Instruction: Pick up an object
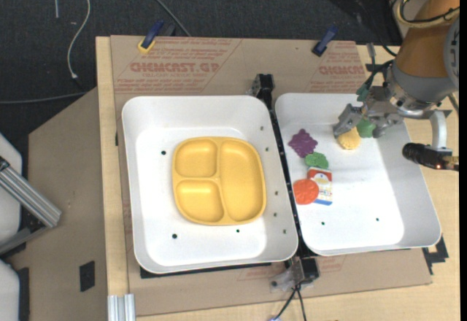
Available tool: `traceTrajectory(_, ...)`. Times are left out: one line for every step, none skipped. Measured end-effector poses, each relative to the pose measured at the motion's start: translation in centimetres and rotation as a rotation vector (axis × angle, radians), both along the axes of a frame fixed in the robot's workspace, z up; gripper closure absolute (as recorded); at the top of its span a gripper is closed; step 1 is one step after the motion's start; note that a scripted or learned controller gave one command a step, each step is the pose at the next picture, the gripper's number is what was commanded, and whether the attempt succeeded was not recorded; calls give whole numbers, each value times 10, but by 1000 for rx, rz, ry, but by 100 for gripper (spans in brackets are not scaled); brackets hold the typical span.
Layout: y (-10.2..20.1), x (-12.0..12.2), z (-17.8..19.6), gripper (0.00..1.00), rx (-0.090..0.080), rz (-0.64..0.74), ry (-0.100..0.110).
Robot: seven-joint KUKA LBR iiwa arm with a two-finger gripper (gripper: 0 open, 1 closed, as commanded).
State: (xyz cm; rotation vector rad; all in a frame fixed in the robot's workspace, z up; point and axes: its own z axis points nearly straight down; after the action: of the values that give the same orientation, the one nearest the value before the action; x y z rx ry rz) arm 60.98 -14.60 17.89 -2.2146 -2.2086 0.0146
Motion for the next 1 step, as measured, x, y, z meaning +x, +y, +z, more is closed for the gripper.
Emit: traceTrajectory(0,3,9,0,-2,3,-15)
